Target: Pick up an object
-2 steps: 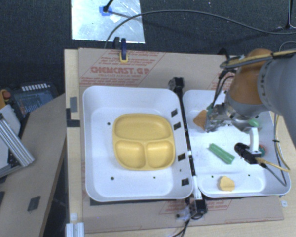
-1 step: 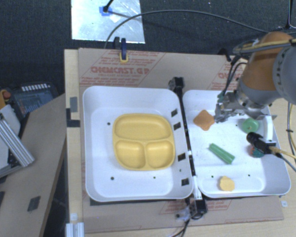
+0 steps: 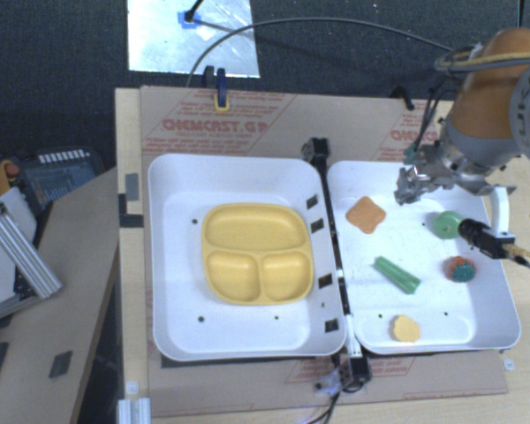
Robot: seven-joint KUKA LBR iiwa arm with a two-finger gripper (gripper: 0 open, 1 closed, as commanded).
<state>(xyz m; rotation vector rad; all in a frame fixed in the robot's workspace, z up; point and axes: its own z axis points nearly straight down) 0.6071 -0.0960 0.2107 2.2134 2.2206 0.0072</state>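
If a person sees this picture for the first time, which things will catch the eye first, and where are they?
The big yellow divided tray draws the eye first; it lies in the middle of the left bin. Next comes the grey and orange arm, whose gripper hangs over the upper part of the right bin. Below it lie small colourful pieces: an orange piece, a green stick and a small yellow piece.

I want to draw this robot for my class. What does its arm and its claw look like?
The rounded grey arm has a wide orange band near the top. Thin black cables hang beside it. At its end sits a small silvery metal gripper, bumpy with little parts.
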